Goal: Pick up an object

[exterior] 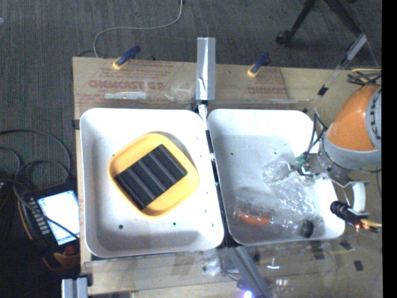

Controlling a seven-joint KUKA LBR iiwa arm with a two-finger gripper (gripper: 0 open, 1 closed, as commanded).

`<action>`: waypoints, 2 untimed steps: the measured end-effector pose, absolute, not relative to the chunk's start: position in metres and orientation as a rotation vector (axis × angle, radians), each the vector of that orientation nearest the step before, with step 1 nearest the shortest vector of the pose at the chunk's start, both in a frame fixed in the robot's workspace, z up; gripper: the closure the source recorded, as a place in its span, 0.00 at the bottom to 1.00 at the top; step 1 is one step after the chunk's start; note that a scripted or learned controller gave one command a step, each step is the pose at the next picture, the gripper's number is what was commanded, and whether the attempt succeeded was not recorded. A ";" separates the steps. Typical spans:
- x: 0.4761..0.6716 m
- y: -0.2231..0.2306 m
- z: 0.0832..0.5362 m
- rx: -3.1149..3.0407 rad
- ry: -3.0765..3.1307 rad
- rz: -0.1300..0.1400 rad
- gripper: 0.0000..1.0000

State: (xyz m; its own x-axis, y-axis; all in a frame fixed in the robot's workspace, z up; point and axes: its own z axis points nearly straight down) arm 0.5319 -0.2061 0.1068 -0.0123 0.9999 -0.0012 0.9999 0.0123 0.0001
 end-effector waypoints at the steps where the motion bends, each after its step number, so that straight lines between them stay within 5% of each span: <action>1: 0.583 -0.160 0.095 2.041 2.361 0.012 0.00; 2: 0.657 -0.176 0.093 2.120 2.298 0.010 0.00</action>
